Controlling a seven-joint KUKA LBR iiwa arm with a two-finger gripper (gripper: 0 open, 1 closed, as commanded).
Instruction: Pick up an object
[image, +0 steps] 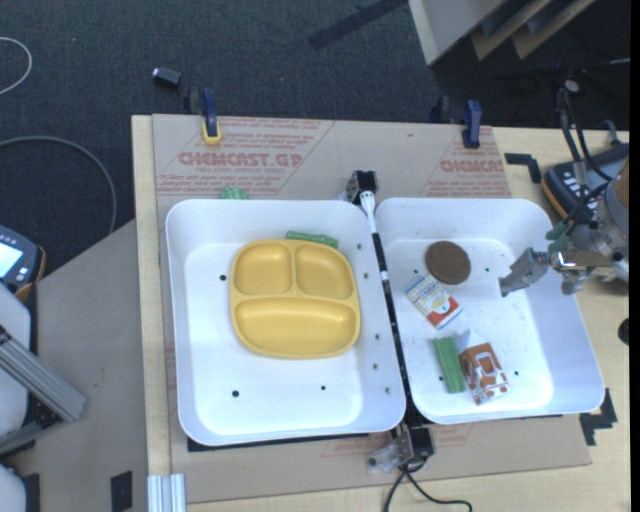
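The gripper (524, 272) is seen over the right bin (560, 340); its opening cannot be told. The brown disc (447, 262) lies near, leftward.

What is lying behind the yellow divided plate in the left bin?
A green object pokes out from behind the yellow divided plate, at its far edge. The plate covers most of it, so its shape and kind cannot be told.

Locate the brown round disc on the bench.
The brown round disc lies in the right bin, near its far edge, just above the small white carton.
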